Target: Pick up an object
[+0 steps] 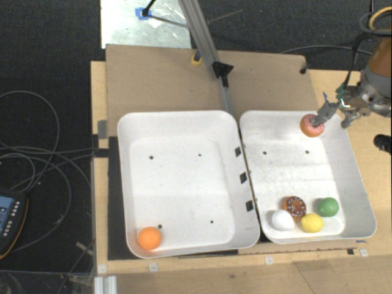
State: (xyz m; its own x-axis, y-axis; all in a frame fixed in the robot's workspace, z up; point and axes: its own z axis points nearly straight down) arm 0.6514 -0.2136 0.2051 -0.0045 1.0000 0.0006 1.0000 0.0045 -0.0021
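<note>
A pink frosted donut (311, 126) is at the far edge of the right bin (294, 164), near its back right corner. My gripper (331, 122) hangs over that corner with its two fingers spread apart, so it is open. The left finger's tip (320, 117) meets the donut's right side, and the donut is not between the fingers. In the right bin's near corner lie a brown sprinkled donut (295, 206), a white ball (282, 220), a yellow ball (312, 223) and a green ball (328, 207). An orange ball (149, 238) rests in the left bin's near left corner.
The left bin (177, 164) adjoins the right one, with black clips along their shared rim. A grey pole (202, 29) slants across the brown board behind the bins. Cables lie on the dark floor at left.
</note>
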